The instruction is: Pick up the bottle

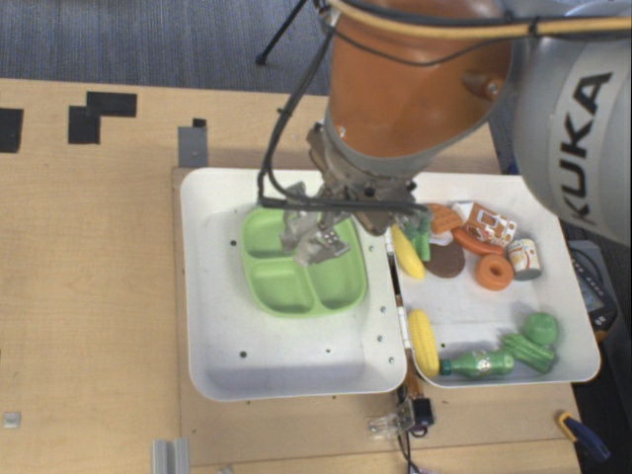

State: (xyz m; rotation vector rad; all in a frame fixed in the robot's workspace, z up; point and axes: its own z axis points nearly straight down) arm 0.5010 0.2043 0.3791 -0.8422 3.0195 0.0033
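The gripper hangs over the green divided tray in the left bin, nothing visibly between its fingers; how wide they stand cannot be told. The green bottle lies on its side toward five o'clock in the right bin, beside a corn cob. A clean pick would likely mean crossing the divider and closing across the bottle's body

Two white bins, the left bin and right bin, are borne side by side by the wooden worktop.
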